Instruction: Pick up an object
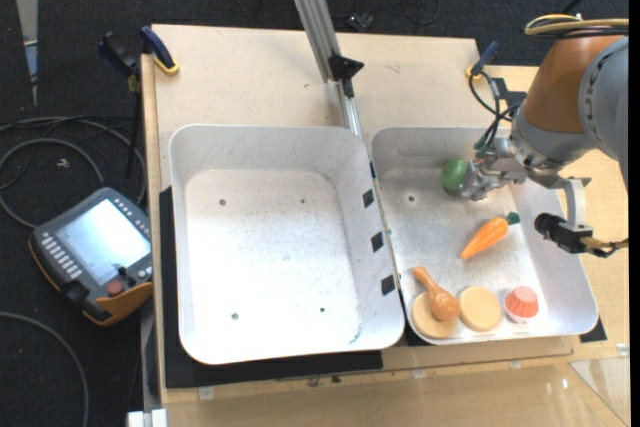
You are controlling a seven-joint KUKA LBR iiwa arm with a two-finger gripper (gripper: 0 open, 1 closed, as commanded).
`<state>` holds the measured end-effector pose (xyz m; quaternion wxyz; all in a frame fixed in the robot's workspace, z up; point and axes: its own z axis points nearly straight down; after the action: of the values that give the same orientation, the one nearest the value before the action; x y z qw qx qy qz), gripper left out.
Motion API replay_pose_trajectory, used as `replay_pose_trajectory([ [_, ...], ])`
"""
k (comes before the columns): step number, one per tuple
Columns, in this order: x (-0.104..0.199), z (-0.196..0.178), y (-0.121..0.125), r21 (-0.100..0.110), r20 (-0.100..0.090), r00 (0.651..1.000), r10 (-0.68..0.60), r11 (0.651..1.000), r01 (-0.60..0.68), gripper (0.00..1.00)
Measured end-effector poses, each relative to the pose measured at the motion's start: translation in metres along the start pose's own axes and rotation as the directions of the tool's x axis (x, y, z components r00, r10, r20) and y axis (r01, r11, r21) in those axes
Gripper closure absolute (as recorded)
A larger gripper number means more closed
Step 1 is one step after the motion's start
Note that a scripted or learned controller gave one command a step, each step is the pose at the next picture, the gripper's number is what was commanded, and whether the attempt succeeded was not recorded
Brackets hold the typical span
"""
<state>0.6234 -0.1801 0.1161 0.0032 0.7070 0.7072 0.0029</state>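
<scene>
Two-finger gripper (pixel 478 185) down beside the small round green object (pixel 455 175), grip state unclear, nothing lifted yet.

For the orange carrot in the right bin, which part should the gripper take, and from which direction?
Probably the thick middle of the carrot, from straight above. It lies flat and slanted on the right bin floor, apart from other items, so the gripper should close across its narrow width, not along its length.

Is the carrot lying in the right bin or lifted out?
In the bin: the carrot lies flat on the right bin's floor, apart from the gripper.
</scene>
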Motion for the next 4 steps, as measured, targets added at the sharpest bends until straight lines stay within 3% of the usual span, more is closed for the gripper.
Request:
replay_pose_trajectory([
  [3,0.001,-0.180,0.015,0.000,0.002,1.000,-0.003,1.000,0.003,1.00],
  [4,0.057,-0.177,0.009,0.009,-0.002,1.000,-0.008,1.000,0.008,1.00],
])
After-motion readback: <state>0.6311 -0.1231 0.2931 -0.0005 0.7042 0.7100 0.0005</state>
